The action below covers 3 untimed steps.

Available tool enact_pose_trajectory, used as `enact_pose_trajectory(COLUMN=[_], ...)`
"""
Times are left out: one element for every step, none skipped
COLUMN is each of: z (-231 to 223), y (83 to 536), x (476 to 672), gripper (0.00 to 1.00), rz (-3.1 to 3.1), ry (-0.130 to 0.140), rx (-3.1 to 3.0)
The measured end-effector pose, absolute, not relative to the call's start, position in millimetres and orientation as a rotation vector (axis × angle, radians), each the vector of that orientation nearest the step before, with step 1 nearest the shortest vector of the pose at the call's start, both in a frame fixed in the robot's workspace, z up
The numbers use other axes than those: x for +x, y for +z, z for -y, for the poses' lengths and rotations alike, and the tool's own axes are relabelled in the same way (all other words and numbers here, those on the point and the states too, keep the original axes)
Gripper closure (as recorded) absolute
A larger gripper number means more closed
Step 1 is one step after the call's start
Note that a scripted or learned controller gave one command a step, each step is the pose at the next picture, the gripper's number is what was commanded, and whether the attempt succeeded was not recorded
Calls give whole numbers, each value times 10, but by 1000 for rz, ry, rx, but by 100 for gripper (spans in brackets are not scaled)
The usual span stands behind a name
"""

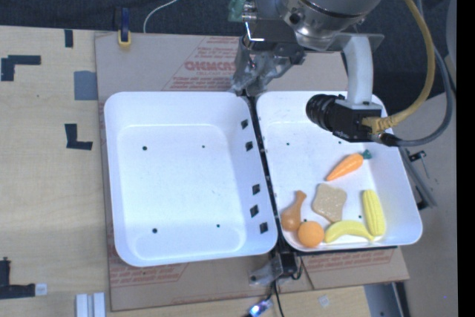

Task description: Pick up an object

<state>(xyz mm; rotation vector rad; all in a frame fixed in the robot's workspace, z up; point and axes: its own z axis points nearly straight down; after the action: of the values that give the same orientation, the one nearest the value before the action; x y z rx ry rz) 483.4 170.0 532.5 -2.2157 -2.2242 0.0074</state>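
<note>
The right bin (386,159) holds every candidate in its near corner; the gripper (252,79) stands over the far end of the divider, well apart. Jaw state cannot be told. The carrot (344,167) lies nearest, long axis slanting toward the far-right; the corn (373,212) lies beyond.

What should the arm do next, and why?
Probably swing the tool toward the near corner of the right bin and lower over the carrot. It sits at the bins' far edge, while all the toy food lies in that corner.
</note>
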Motion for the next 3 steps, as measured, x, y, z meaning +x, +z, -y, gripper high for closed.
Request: enact_pose_trajectory(z=[-1689,-1630,-2375], y=[5444,5318,5340], x=[4838,5642,5277], gripper=[100,100,100], rz=[2224,2220,2230], ry=[4,5,2], rx=[-2218,-2223,-2209])
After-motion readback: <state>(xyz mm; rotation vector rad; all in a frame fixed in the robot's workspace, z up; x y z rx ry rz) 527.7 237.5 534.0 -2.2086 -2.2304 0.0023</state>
